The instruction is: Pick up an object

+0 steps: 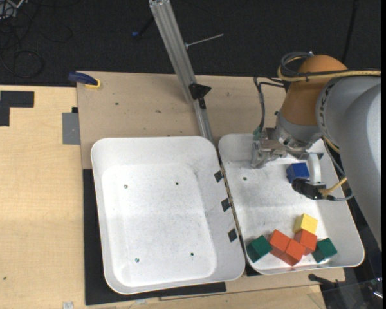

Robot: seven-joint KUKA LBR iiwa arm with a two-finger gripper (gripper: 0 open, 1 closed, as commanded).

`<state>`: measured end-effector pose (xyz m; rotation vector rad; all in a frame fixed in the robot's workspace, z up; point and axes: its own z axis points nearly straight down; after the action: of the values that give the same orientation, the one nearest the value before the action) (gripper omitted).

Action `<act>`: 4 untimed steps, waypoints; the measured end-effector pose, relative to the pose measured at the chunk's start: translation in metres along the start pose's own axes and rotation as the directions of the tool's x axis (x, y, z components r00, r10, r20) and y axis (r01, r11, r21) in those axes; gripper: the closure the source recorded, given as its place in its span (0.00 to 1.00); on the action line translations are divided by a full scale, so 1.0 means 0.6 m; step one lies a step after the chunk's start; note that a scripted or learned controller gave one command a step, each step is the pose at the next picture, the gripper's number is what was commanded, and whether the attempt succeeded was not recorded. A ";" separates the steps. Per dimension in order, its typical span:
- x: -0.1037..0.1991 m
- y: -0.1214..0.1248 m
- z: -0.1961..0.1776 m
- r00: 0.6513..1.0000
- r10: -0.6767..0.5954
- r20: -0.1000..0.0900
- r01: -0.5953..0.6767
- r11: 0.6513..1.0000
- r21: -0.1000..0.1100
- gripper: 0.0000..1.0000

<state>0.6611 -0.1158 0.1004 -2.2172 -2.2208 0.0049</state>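
My gripper hangs over the far part of the right bin, pointing down toward its white floor; nothing shows under or between its tips. A blue cube lies just right of the gripper, close to the wrist. At the bin's near right corner sits a cluster: a yellow cube, two orange blocks, a green block on the left and another green block on the right.
The left bin lies beside the right one, joined by black clips. A slanted aluminium rail rises behind the bins. The arm's grey body covers the right side of the bench.
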 end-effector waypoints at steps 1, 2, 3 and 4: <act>0.007 0.010 -0.102 1.000 0.001 0.001 -0.001 1.000 -0.009 1.00; 0.003 0.011 -0.190 1.000 0.000 0.001 0.000 1.000 -0.009 1.00; 0.088 -0.032 -0.178 1.000 -0.002 -0.002 0.002 1.000 0.001 1.00; 0.170 -0.074 -0.200 1.000 -0.002 -0.002 0.002 1.000 0.000 1.00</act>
<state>0.6174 -0.0137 0.2205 -2.2141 -2.2220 0.0021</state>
